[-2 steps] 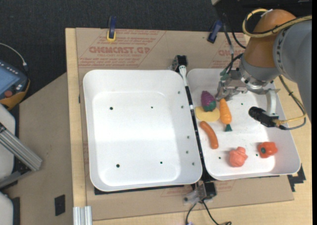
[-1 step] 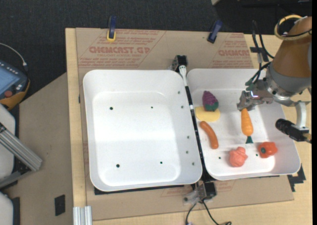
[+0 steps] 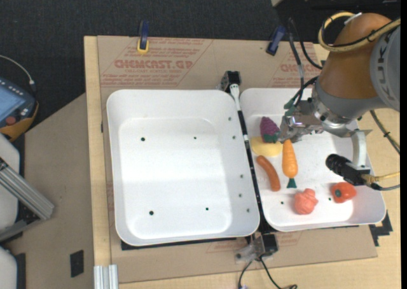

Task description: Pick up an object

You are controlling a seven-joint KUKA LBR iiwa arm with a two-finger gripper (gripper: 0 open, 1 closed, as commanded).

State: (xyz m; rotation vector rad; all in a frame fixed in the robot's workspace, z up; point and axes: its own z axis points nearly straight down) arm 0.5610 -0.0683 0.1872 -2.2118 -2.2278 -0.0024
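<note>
Several toy foods lie in the right bin [image 3: 318,218]. A purple bunch of grapes [image 3: 269,128] sits near its left wall, with a yellow piece [image 3: 266,148] just below it. An orange carrot [image 3: 290,160] lies upright in the middle, a brown-orange sausage [image 3: 268,172] to its left. Toward the front lie a pink piece [image 3: 305,201] and a red tomato [image 3: 344,192]. My gripper [image 3: 294,125] hangs over the bin just above the carrot's top end, right of the grapes. Nothing shows between its fingers.
The left bin [image 3: 127,154] stands beside the right one, sharing a black divider [image 3: 248,160]. Both rest on a cardboard sheet [image 3: 159,58] held by blue clamps [image 3: 144,34]. The grey arm with its orange band [image 3: 356,46] comes in from the upper right.
</note>
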